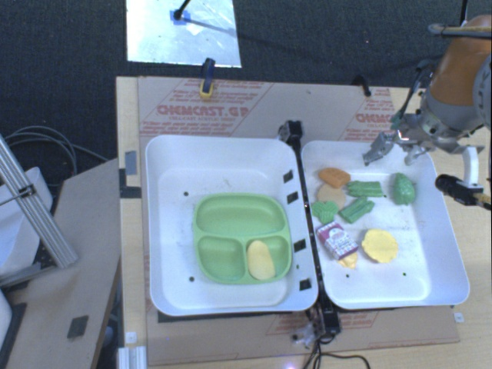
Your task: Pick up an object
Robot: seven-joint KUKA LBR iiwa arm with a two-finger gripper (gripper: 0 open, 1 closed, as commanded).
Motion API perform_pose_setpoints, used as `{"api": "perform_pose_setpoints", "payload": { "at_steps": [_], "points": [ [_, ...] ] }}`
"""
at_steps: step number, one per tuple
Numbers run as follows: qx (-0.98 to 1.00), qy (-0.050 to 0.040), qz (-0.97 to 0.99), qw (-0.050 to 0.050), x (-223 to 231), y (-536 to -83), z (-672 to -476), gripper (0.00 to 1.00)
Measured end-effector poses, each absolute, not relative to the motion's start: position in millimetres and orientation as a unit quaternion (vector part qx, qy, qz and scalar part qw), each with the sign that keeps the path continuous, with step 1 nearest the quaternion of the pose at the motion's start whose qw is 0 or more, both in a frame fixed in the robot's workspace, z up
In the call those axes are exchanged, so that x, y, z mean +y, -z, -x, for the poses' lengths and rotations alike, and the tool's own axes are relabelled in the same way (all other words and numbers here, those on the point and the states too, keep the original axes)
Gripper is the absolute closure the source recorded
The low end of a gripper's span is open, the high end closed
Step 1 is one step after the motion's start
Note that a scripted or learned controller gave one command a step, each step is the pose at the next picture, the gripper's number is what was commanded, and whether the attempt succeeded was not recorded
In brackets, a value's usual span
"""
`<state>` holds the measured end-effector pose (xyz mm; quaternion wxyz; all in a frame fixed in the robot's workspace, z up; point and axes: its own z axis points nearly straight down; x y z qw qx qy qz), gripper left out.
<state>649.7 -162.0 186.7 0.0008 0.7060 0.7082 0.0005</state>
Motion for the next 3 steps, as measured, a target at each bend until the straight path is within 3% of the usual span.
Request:
{"api": "perform_pose_setpoints", "payload": {
  "at_steps": [1,2,3],
  "points": [
    [0.71,-0.0009,-0.705,-0.001,-109.2,-236.9,-584.2,0.0],
    [0.707,0.0014,-0.707,-0.003,-91.0,-197.1,-521.2,0.0],
    [0.709,-0.0041,-0.705,0.006,-110.3,-98.9,-494.1,0.0]
  ]
}}
